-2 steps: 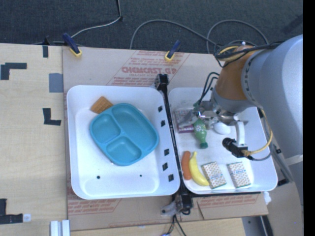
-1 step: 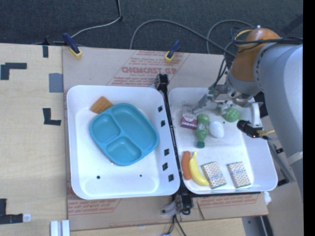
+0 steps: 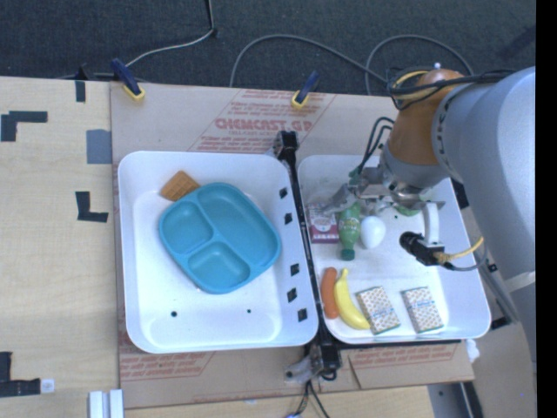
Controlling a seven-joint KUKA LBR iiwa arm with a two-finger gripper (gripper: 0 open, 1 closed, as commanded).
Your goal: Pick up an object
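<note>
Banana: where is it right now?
The banana lies in the right bin, near its front left corner, right beside the carrot on its left, with a patterned packet on its right.

Bright, even light from above; the white bins (image 3: 139, 259) glare slightly and cast only soft shadows. The upper frame stays dim. Focus is mildly soft, small print unreadable.

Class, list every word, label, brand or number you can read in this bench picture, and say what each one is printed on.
"CHEMCAST GP", in red, repeated: on the brown protective sheet under the bins.
Smaller red lines beneath it: too blurred to read.
Pink packet: print too small to read.
Green bottle: no legible label.
Two patterned packets: no readable words.
</note>
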